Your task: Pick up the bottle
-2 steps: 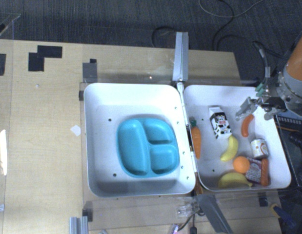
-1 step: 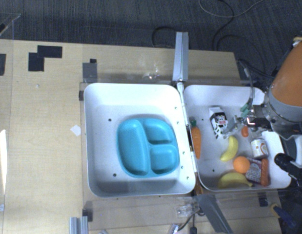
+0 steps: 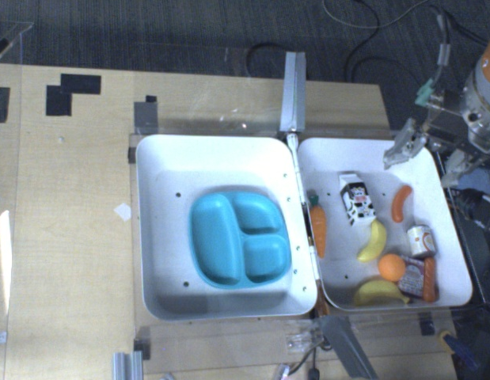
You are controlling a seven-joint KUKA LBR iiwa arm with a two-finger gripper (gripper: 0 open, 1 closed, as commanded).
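At the near end of the right bin [image 3: 458,295] the clutter is thickest: a banana [image 3: 379,293] lies along the wall, an orange [image 3: 392,267] sits just behind it, and a dark packet [image 3: 419,279] lies touching the orange. A small can [image 3: 420,241] and a second banana [image 3: 374,241] lie just beyond. A descent that lands short could close on one of these instead.

Further back, near the middle of that bin, lies the bottle [image 3: 356,199], white with black patches, apparently on its side and slightly askew. I take this to be the task's thing, though the can could be mistaken for it. A rounded body lying flat may roll or squirt out if pinched off-centre. A sausage [image 3: 400,203] lies near it on the right, and a carrot [image 3: 317,226] lies against the left wall.

Farthest, the gripper [image 3: 401,150] hangs over the bin's far rim, well apart from the bottle and holding nothing visible; whether it is open or closed cannot be told. Dropping from there would strike the rim.
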